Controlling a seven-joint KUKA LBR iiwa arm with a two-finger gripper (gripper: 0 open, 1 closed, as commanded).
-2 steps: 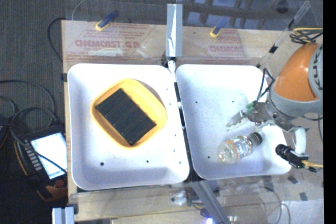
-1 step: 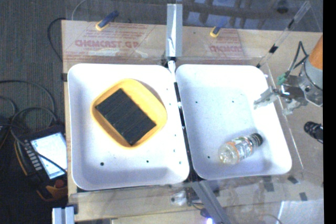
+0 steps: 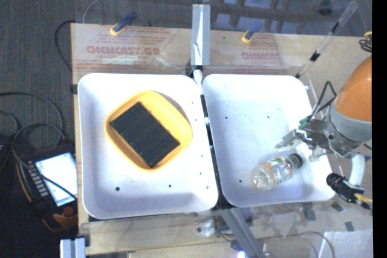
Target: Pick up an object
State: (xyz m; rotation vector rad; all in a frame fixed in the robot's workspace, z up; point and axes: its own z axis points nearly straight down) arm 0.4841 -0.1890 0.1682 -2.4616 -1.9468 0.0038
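Bottle (image 3: 277,170): clear plastic, dark cap, lying on its side on the floor of the right bin (image 3: 254,106), in the near right part. Cap end points up and to the right toward the arm; the base end points down and left toward the bin's front wall. Nothing touches it.

Gripper (image 3: 297,137): at the right edge of the right bin, just above and to the right of the bottle's cap end. Near the bottle but apart from it; nothing shows between the fingers. Whether the jaws are apart or together I cannot tell; the tool end is small and cluttered with cables.

Arm (image 3: 357,99): enters from the right; orange band visible above the grey wrist, over the bin's right rim.

Left bin (image 3: 97,99): holds a yellow dish (image 3: 178,115), roughly centred, slightly toward the back. A dark flat pad (image 3: 145,133) with ribbed lines lies in the dish, turned at a diagonal.

The two bins sit side by side, touching along a central divider. Behind them, a board (image 3: 121,48) with red print, with two yellow-handled clamps (image 3: 121,24) on its far edge. A tablet (image 3: 57,175) with a lit screen lies on the floor left of the bench.
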